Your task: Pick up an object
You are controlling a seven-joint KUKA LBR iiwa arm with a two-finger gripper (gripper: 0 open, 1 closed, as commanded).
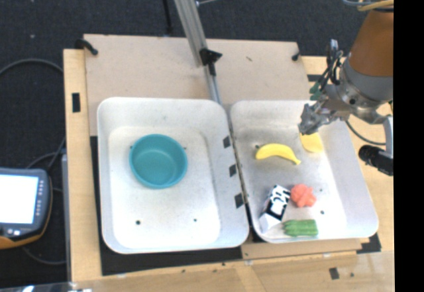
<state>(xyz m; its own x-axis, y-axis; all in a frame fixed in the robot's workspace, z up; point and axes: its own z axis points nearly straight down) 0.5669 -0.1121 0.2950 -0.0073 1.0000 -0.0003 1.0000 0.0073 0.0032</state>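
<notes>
Gripper (310, 126) low in right bin (351, 178), touching yellow object (313, 144); banana (277, 152) beside.

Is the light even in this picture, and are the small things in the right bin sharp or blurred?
Camera view: soft, even light, with faint shadows beside the teal bowl and under the banana; no strong glare on the right bin; the black-and-white box has a print too blurred to read; the gripper looks soft at its edges.

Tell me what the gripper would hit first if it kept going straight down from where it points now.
Most likely the small yellow object in the right bin: the gripper sits just above its upper edge in the camera view. Depth is unclear from this slant, so it might land on bin floor beside it instead.
</notes>
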